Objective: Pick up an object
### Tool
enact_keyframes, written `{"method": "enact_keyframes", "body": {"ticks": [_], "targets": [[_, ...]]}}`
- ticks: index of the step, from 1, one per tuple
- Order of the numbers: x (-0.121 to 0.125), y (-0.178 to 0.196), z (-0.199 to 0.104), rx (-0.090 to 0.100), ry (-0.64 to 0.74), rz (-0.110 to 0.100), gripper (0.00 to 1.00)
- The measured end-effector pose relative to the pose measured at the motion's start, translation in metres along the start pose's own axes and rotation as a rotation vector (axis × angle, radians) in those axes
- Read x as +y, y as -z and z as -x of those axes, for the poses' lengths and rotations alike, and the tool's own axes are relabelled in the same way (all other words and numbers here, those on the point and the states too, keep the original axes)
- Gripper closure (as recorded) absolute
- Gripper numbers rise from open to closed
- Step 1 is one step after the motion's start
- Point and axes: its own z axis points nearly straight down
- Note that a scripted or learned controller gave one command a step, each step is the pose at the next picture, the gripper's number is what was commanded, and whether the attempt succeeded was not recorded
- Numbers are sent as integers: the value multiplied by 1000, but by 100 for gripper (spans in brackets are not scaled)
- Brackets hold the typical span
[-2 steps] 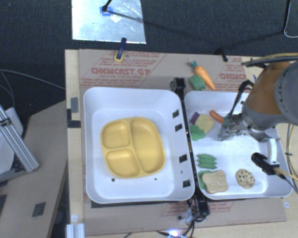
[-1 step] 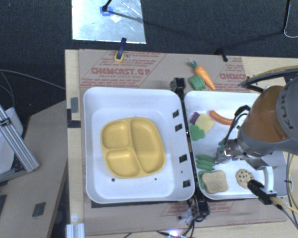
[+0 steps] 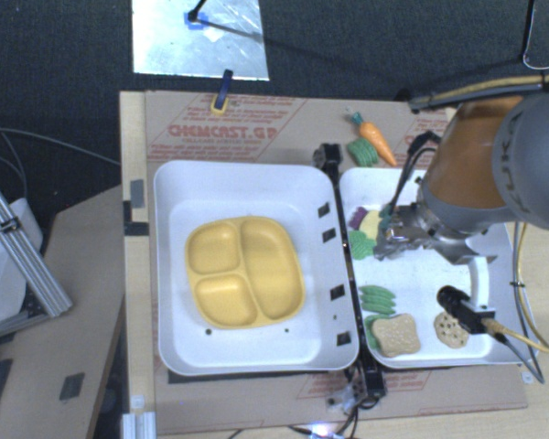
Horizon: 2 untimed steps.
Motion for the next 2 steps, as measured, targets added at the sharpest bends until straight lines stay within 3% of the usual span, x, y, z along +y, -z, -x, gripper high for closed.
{"method": "enact_keyframes", "body": {"ticks": [1, 2], "targets": [[-43, 51, -66, 2, -1, -7, 100], [-41, 99, -111, 1, -2, -5, 100]]}}
